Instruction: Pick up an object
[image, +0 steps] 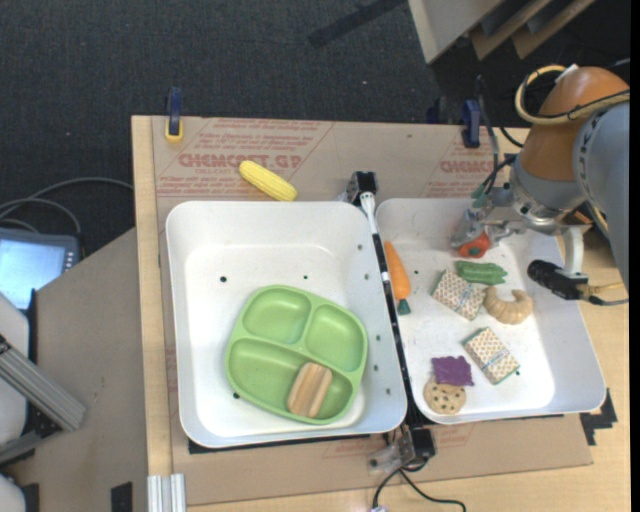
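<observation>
Nearest to the camera, in the right bin (575, 385), a chocolate-chip cookie (443, 397) lies beside a purple piece (453, 371) and a patterned packet (492, 355). In the left bin (200, 300) a green divided plate (297, 352) carries a hot dog bun (310, 388) in its front compartment. Further back in the right bin are a croissant (509, 305), a second patterned packet (457, 294), a green pepper (482, 271) and a carrot (398, 272) along the left wall. At the far side the pincer (484, 228) is just above a small red object (475, 243); I cannot tell if it is open or closed. On the counter (320, 155) behind the bins lies a corn cob (268, 181).
</observation>
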